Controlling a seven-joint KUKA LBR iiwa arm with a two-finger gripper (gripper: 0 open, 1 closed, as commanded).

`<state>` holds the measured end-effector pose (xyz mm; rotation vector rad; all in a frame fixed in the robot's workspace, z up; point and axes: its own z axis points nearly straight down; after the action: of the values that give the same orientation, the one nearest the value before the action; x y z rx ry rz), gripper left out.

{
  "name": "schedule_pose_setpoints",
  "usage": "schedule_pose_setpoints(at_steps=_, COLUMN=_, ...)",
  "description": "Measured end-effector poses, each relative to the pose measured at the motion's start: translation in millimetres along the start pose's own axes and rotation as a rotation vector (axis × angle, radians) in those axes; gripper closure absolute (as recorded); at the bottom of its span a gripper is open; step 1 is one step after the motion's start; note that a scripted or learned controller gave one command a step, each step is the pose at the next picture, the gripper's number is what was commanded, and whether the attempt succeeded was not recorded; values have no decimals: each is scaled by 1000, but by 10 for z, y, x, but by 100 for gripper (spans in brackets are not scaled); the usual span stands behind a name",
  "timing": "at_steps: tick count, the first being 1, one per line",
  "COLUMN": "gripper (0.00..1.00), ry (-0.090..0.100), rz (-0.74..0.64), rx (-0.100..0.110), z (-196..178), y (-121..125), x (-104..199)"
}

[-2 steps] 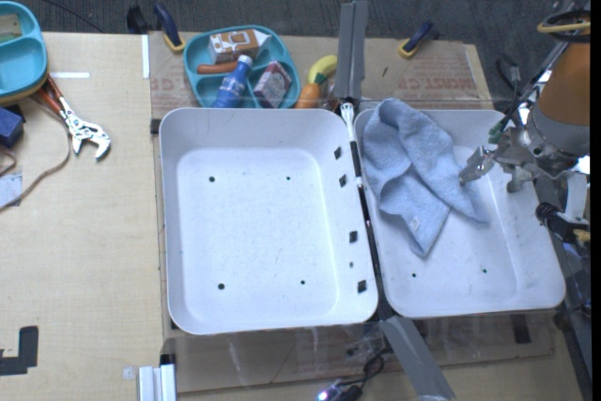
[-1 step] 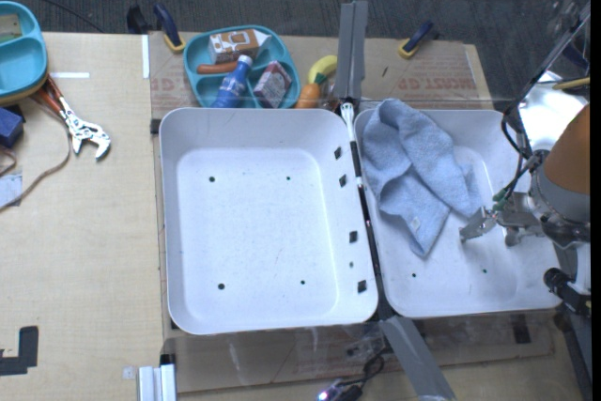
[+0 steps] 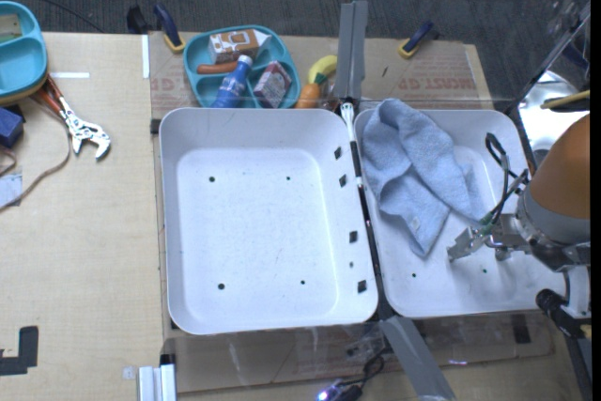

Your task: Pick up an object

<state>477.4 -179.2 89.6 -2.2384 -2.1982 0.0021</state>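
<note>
You are looking down on two white bins side by side on the tabletop (image 3: 75,230). The left bin (image 3: 263,131) is lying well apart from the action. The right bin (image 3: 441,296) is holding a blue-grey cloth (image 3: 413,169), bunched in its upper left part and trailing down toward the middle. That cloth is the likeliest thing to pick.

The arm (image 3: 563,174) is reaching in from the right, and the gripper (image 3: 470,244) is sitting low in the right bin, just beside the cloth's lower right edge. The fingers are looking spread apart, with nothing between them, though the parts are thin and tangled with cables, so judge that with care.

Here is what could be going wrong from this point. The gripper is standing beside the cloth, not over it, so if it is closing where it is, it may be catching only the hem or bare bin floor. A pinch on one thin layer could be slipping out as the arm lifts. The cloth is also lying against the bin's left wall, so a drag could be snagging it there.

Beyond the bins, a teal tray (image 3: 242,61) of small items and a wrench (image 3: 83,134) are resting on the tabletop, out of reach of this try.
</note>
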Motion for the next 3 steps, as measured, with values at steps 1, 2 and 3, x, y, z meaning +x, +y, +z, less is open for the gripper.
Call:
schedule_pose_setpoints(at_steps=1, gripper=0, ry=-2, rz=193, rx=0, z=-1, y=924, x=32)
schedule_pose_setpoints(at_steps=2, gripper=0, ry=-4, rz=-182, rx=-3, z=-50, y=1278, x=-114)
schedule_pose_setpoints(at_steps=3, gripper=0, ry=-4, rz=-212, rx=-3, z=-20, y=1646, x=-68)
